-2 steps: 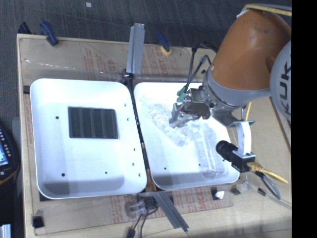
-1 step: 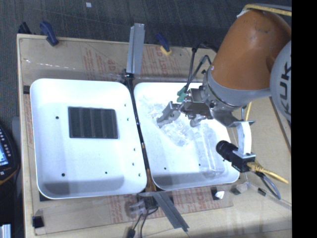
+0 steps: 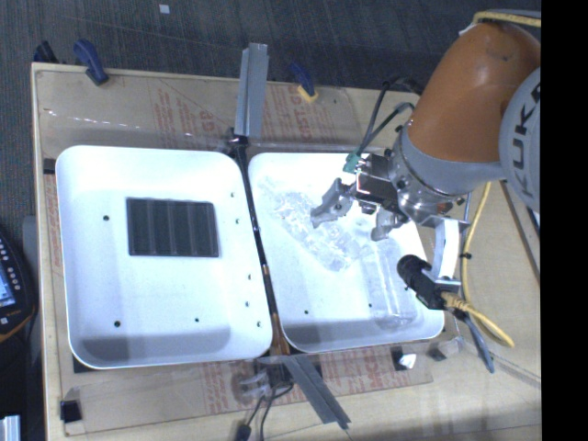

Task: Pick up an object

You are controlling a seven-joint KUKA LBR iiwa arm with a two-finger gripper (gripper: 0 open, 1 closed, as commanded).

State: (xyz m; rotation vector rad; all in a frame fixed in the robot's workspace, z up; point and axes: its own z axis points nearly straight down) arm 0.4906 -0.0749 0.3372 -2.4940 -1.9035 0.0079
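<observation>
Here, claw [image 3: 354,219] open, hovering just above clear plastic object [image 3: 317,228] in right bin [image 3: 303,333].

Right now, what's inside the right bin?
The right bin holds clear plastic items, hard to tell apart against the white. The pincer hangs over them, fingers spread, nothing between them. The arm covers the bin's far right corner.

Single fixed camera above the bench [image 3: 138,375], looking down at a slant on both white bins [image 3: 92,246]; the arm [image 3: 478,90] enters at frame right.
</observation>
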